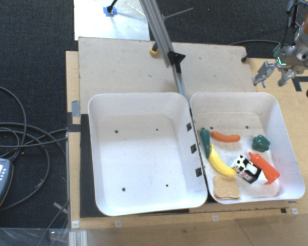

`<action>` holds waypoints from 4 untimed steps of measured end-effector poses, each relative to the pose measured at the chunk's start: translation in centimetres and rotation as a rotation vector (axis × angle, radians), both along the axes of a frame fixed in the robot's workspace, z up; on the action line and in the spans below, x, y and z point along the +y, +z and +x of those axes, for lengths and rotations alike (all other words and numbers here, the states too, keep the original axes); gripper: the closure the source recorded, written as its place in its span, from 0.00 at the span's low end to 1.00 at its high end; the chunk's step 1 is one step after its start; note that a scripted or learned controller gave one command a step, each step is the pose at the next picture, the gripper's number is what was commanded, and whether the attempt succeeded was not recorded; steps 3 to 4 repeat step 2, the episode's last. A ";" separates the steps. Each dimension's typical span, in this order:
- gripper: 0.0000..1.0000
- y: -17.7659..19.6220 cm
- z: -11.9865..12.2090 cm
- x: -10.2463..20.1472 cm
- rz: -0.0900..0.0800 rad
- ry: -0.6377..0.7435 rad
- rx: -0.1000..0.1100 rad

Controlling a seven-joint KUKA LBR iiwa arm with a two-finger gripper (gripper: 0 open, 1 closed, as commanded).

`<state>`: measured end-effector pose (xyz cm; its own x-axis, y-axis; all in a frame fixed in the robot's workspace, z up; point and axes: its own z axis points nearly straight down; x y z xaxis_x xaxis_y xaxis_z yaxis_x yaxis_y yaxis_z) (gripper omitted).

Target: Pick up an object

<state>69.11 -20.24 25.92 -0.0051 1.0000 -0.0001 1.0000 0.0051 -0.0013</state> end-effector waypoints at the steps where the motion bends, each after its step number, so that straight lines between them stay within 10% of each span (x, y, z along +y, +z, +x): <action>1: 0.00 0.3 0.1 0.0 -0.002 0.002 -0.003; 4: 0.00 -3.9 -0.2 -0.2 -0.001 -0.002 -0.001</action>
